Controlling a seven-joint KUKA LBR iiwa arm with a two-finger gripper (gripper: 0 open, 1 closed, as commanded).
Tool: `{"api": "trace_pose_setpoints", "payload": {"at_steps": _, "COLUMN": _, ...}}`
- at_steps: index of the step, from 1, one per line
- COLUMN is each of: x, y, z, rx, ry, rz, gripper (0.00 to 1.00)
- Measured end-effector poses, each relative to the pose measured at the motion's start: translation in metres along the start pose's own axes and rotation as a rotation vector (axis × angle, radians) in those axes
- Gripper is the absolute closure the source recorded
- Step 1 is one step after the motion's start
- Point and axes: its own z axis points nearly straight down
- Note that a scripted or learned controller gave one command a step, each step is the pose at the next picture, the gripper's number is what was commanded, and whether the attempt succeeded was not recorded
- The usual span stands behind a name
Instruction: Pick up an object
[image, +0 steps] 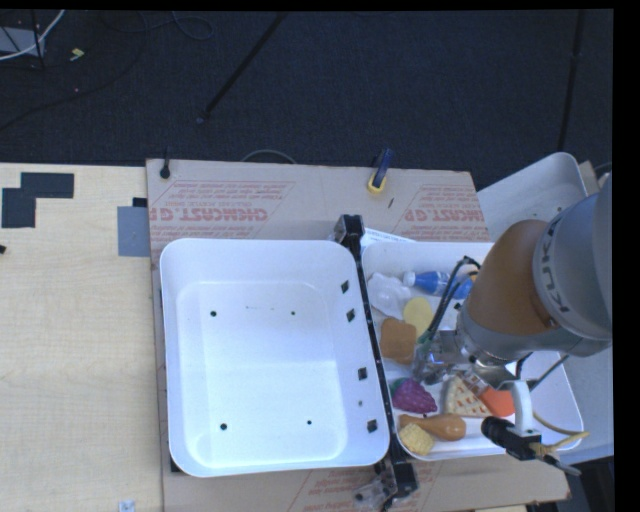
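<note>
Gripper (440, 362) low in right bin (566, 392), among toys; finger opening unclear. Drumstick (437, 429) lies roughly left-right.

2 white bins (190, 300), purple toy (413, 396), orange block (398, 340), perhaps yellow piece (418, 314)

Bench (70, 330): pale wood surface, with dark rectangular marks at its far left.
Cardboard sheet (300, 200): lies flat on the bench, printed with red lettering, under both bins.
Left bin (180, 300): white, shallow, resting on the cardboard.
Right bin (570, 405): white, just beside the left bin, on the cardboard.
Clamp (379, 172): blue and yellow, at the cardboard's far edge.
</note>
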Motion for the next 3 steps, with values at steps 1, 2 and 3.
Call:
{"api": "trace_pose_setpoints", "payload": {"at_steps": 1, "x": 0.088, "y": 0.038, "z": -0.103, "rx": -0.024, "ry": 0.001, "rz": -0.013, "gripper": 1.0}}
{"api": "trace_pose_setpoints", "payload": {"at_steps": 2, "x": 0.133, "y": 0.131, "z": -0.099, "rx": -0.021, "ry": -0.002, "rz": -0.009, "gripper": 1.0}}
{"api": "trace_pose_setpoints", "payload": {"at_steps": 3, "x": 0.242, "y": 0.122, "z": -0.171, "rx": -0.022, "ry": 0.001, "rz": -0.014, "gripper": 1.0}}
